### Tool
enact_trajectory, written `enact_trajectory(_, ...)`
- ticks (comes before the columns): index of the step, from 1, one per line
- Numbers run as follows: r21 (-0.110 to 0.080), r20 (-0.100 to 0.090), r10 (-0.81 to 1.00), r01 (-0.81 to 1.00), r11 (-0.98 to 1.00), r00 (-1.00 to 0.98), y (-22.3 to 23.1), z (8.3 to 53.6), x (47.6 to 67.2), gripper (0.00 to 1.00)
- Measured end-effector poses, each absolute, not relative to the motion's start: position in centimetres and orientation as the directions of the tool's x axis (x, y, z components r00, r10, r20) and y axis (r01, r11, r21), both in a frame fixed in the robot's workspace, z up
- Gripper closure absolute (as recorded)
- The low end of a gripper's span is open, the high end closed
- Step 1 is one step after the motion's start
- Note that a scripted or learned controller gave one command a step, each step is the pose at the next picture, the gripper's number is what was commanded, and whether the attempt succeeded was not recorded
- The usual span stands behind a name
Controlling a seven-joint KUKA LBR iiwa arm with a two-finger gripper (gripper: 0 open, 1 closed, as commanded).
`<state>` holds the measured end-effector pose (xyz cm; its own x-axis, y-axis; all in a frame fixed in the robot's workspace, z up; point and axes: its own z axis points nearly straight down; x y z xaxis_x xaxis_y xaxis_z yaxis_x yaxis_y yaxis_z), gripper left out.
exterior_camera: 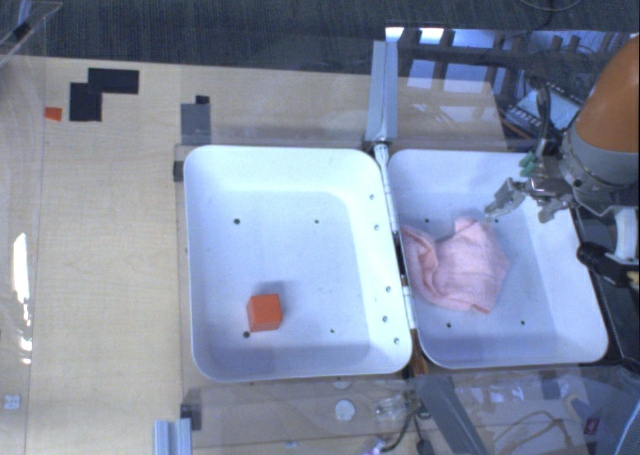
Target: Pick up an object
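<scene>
Two shallow white bins are set side by side on a pale wooden bench (100,273). In the left bin (290,193), one small orange block (265,312) is found, resting on the floor toward the near left corner, well apart from the walls. In the right bin (560,343), one crumpled pink cloth (460,265) is laid in a loose heap left of centre, near the divider between the bins. The grey arm, marked by its orange band (610,108), is seen entering from the right over the right bin's far right corner. The gripper (515,198) is held above the bin floor, just beside the cloth's upper right edge; nothing is seen between its fingers, and whether they are apart or together cannot be told. Black patches (100,91) and a small orange marker (53,114) are noted on the bench at far left.
</scene>
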<state>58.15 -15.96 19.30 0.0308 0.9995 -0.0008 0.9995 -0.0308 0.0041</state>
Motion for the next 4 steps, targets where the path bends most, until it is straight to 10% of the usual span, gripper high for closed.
enact_trajectory(1,0.010,-0.002,0.997,0.997,0.083,-0.083,-16.8,9.7,58.2,0.00)
enact_trajectory(2,0.015,-0.007,0.991,0.991,0.132,-0.132,-19.7,9.1,52.6,0.00)
enact_trajectory(3,0.025,-0.009,0.991,0.991,0.135,-0.135,-19.6,10.4,52.9,1.00)
enact_trajectory(4,0.009,-0.003,0.999,0.999,0.041,-0.041,-17.2,17.6,56.9,1.00)
